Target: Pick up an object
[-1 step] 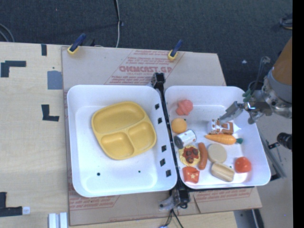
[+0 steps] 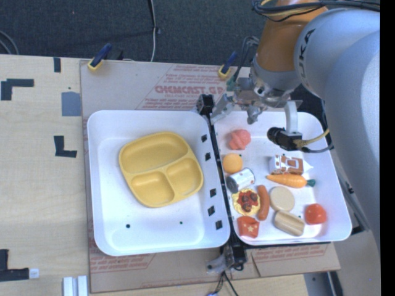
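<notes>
- you have the arm (image 2: 327,48) reaching in from 3 o'clock, its orange band at about 1 o'clock of the view, above the far end of the right bin (image 2: 330,184).
- the jaws (image 2: 253,113) hang over the right bin's 11 o'clock corner, just beyond a pink ball (image 2: 239,139); you cannot tell how they are set from here, and nothing shows between them.
- the things you might pick all lie in the right bin: the pink ball toward 11 o'clock, an orange ball (image 2: 232,163) just nearer you, then a small white can (image 2: 241,179) on its side.
- at the bin's middle you see a carrot (image 2: 287,179) lying crosswise, with a small red-and-white box (image 2: 287,163) touching its far side.
- toward 6 o'clock sit a pizza slice (image 2: 247,200), a sausage (image 2: 264,202), a tan disc (image 2: 282,198), a bread roll (image 2: 288,222), a red tomato (image 2: 315,213) and a red piece (image 2: 248,226).
- the left bin (image 2: 105,184) holds a yellow divided tray (image 2: 160,168), set at a tilt near its middle.
- both bins rest on a cardboard sheet (image 2: 166,88) on the table (image 2: 37,165).
</notes>
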You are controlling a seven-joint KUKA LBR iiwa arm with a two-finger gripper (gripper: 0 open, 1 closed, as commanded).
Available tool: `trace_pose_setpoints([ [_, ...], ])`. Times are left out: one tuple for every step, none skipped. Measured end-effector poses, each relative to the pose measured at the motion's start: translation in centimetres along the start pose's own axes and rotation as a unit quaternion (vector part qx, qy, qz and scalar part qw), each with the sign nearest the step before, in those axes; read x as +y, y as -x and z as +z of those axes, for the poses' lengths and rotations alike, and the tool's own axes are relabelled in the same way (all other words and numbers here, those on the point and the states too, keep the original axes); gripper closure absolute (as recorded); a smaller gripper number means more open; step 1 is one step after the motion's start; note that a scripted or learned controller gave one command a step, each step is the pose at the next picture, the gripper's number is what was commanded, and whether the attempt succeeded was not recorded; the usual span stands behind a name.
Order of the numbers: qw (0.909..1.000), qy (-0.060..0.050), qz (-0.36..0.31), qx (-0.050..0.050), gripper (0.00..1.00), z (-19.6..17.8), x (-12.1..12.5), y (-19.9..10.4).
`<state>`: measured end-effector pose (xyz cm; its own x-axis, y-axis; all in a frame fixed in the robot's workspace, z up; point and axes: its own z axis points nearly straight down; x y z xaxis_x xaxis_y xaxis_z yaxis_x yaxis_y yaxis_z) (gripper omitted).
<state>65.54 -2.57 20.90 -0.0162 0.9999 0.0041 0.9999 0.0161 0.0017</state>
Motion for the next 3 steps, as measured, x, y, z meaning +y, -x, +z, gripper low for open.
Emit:
trace_pose_setpoints([
  [0.9999,-0.003,0.01,-0.003,0.0,2.7,-2.4,5.9],
  [1.0,-0.003,0.007,-0.003,0.0,10.2,1.1,6.9],
  [1.0,-0.002,0.007,-0.003,1.0,8.7,1.1,6.8],
])
